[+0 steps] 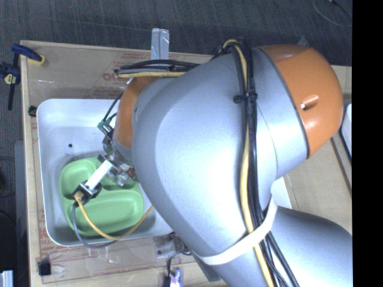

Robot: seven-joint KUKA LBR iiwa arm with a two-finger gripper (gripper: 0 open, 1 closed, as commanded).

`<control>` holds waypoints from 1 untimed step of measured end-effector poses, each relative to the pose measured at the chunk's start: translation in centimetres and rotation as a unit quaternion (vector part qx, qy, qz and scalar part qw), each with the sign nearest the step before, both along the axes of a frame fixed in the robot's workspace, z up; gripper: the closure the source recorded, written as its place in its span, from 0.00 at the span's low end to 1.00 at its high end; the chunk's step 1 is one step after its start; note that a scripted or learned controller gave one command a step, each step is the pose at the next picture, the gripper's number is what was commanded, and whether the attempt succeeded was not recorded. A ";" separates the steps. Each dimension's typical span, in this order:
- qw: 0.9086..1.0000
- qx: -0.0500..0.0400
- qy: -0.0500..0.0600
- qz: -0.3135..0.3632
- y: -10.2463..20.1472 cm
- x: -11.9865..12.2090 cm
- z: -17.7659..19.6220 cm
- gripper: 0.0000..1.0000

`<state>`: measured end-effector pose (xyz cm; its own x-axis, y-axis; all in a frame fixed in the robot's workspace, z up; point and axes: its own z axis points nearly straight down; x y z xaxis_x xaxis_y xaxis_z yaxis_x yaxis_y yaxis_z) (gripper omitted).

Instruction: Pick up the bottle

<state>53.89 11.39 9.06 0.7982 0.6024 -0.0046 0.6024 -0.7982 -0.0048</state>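
Observation:
A light green, rounded plastic thing (116, 211) lies in the front part of the left white bin (51, 124); it may be the bottle, though its shape is partly covered. A second green lobe (75, 175) sits just behind it, touching it or part of it. My gripper (122, 172) reaches down into this bin right over the green thing, at its far right side. The big grey arm with its orange band (299, 100) hides most of the gripper and the bin's right half.
The left bin's back and left floor is bare white. A grey post (160, 42) stands at the bench's far edge, and blue clamps (24, 54) sit at the bench's far left corner. A strip of the right bin (347, 130) shows at the right.

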 end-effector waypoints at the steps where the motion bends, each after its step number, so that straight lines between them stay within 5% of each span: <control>1: 0.997 0.001 -0.001 0.071 6.7 2.1 15.1 1.00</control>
